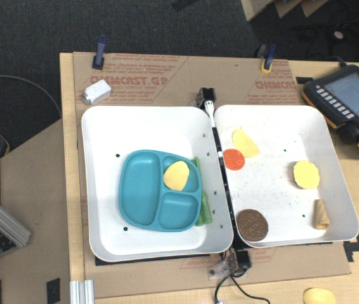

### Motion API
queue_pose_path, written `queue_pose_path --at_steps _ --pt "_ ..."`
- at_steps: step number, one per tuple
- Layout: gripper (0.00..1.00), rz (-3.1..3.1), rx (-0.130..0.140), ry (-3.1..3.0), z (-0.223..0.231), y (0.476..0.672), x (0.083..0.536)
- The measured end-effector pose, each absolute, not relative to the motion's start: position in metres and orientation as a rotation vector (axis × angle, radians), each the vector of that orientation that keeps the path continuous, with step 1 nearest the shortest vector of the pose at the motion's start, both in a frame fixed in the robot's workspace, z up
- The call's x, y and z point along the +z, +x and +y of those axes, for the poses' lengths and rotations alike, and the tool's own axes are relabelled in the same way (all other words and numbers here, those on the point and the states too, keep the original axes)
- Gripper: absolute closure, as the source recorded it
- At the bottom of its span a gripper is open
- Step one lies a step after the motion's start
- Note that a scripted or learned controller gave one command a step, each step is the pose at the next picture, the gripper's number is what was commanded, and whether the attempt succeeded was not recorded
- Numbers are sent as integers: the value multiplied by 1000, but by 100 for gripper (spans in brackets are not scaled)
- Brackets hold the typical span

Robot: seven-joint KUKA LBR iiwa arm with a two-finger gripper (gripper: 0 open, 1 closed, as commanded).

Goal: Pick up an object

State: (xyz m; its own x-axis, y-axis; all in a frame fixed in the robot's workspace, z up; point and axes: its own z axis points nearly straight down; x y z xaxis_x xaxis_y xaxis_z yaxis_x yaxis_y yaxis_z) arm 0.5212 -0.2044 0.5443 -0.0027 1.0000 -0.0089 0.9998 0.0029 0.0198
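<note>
The left bin [103,144] holds a teal divided plate [144,198] with a yellow lemon-like piece [176,176] in its upper right compartment. A green strip [202,208] lies against the plate's right edge. In the right bin [280,116] a pale yellow wedge [245,143] and an orange-red disc [233,160] lie near the left wall. A yellow round piece [306,175] sits toward the right, a brown disc [252,225] at the front left, and a tan chunk [320,214] at the front right.
A black handheld pendant [347,100] rests at the bench's right edge. A small white block [97,92] lies on the cardboard behind the left bin. Clamps [99,52] [268,57] hold the cardboard's far edge. A yellow object [318,296] sits at the front right.
</note>
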Motion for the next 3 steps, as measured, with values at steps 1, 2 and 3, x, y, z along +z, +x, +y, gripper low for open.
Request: queue_pose_path --at_steps 1,2,3 --pt "100 2225 -9 2234 -216 477 422" --pt "100 2227 15 2201 -116 480 519" --pt "100 2229 -11 2229 -103 479 398"
